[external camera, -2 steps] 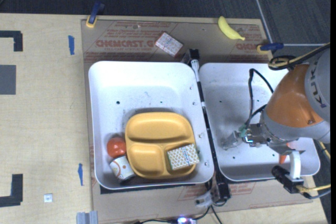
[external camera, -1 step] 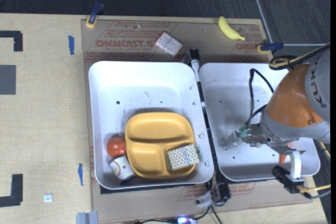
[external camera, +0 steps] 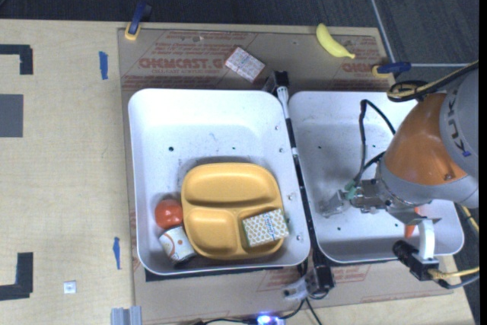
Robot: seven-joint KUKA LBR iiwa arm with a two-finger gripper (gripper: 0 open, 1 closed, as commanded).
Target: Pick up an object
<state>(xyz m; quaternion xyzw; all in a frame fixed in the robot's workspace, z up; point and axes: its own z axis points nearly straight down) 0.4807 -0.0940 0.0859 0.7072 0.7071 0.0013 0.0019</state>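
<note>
the metal two-finger gripper (external camera: 332, 203) sits low in the right white plastic bin (external camera: 335, 240), near its left side, with its fingers pointing left; whether they are spread or closed cannot be told at this size, and nothing can be seen between them. behind it, to the right, rises the grey arm with its orange band (external camera: 422, 152), trailing black cables. in the left white bin (external camera: 152, 125) lies a yellow plastic divided tray (external camera: 224, 198), with a small patterned box (external camera: 265, 227) resting in the tray's near right compartment. just left of the tray sit a red ball (external camera: 168, 212) and, nearer, a small white and orange cup (external camera: 176, 243). beyond the bins, on the cardboard (external camera: 190, 57), lie a patterned block (external camera: 244, 64) and a yellow banana (external camera: 333, 42).
</note>
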